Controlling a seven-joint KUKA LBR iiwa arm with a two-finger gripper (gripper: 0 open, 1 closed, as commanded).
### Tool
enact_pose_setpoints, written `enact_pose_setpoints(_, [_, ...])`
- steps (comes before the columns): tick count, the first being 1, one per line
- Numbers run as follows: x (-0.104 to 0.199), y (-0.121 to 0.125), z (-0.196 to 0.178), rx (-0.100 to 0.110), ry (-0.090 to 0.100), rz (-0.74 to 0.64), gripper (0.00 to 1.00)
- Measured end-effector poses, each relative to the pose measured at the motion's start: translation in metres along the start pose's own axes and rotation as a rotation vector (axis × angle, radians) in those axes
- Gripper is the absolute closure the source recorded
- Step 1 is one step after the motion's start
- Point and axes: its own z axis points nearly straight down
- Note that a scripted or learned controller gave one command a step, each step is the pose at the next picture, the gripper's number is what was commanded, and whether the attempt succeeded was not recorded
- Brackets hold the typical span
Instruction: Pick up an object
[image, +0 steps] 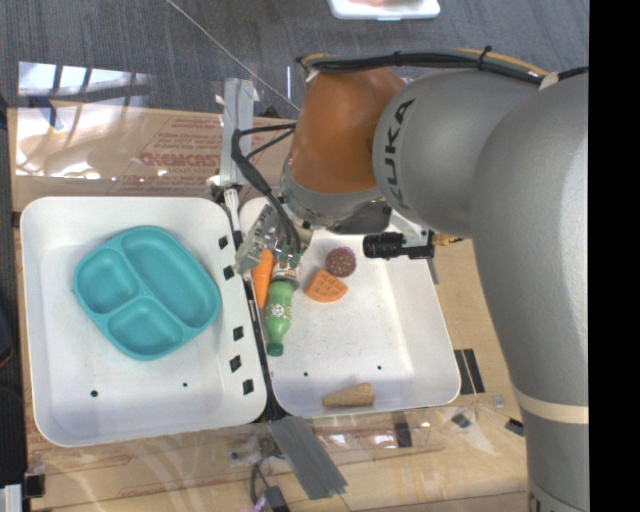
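Observation:
My gripper (270, 246) hangs low over the left edge of the right bin (420, 350), under the orange wrist band. Just beneath it lies an orange carrot (261, 282), close to the bin's left wall, with its top end hidden by the gripper. A green bottle (277, 318) lies next to the carrot, its cap end also reaching up under the gripper. Whether the gripper touches either one I cannot tell. To the right sit an orange slice-shaped piece (325, 288) and a dark red ball (341, 262).
A tan bread-like piece (349, 396) rests at the right bin's front wall. The left bin (60, 400) holds a teal divided plate (148, 290). The big grey arm covers the right bin's back and right side.

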Motion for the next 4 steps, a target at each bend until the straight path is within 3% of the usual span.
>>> enact_pose_setpoints(1, [0.047,0.009,-0.056,-0.005,-0.008,0.354,1.0])
enact_pose_setpoints(2, [0.084,-0.004,-0.093,-0.003,-0.008,0.032,1.0])
enact_pose_setpoints(3, [0.079,-0.006,-0.121,-0.003,-0.009,-0.111,1.0])
enact_pose_setpoints(4, [0.115,0.008,-0.02,0.002,-0.001,-0.197,1.0])
